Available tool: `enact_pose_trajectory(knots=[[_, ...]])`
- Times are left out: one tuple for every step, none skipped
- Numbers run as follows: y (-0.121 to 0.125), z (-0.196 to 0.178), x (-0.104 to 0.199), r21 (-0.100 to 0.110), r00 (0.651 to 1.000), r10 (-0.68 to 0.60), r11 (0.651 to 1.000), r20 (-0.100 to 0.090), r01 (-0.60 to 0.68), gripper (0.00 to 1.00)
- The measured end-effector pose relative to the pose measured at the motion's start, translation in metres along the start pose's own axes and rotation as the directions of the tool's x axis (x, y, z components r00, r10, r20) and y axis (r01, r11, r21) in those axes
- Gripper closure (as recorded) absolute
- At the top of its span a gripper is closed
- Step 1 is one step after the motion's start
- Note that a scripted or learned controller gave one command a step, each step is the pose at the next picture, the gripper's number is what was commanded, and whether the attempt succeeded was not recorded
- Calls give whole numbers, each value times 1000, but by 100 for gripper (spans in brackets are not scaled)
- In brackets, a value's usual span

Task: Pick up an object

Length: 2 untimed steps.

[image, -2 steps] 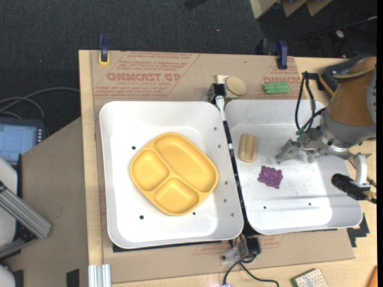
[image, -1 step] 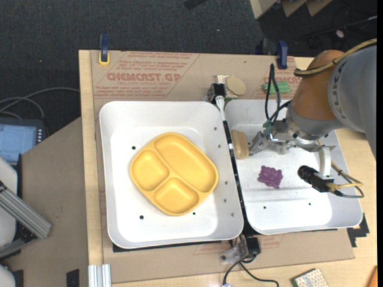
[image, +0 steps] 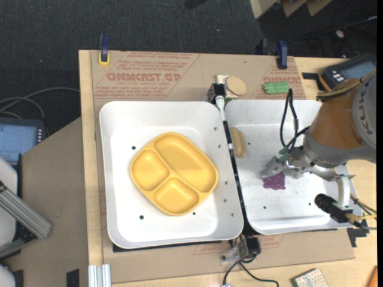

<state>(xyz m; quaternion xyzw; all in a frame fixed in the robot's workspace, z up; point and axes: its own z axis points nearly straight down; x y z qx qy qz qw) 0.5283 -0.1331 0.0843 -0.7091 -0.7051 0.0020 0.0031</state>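
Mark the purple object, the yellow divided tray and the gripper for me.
purple object (image: pixel 275 182), camera view, its middle.
yellow divided tray (image: pixel 173 173), camera view, centre ridge.
gripper (image: pixel 276 166), camera view, fingertip end.

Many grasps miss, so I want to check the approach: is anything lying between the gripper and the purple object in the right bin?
Nothing visible does. The gripper hangs right at the purple object in the right bin. The tan piece lies off by the divider, and the yellow divided plate is in the left bin.
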Motion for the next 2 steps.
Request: enact_pose_trajectory(knots=[[4, -10, 2, -8, 1000, -4, 1000, 2, 4, 100], [63, -107, 103, -22, 1000, -18, 1000, 0, 18, 100]])
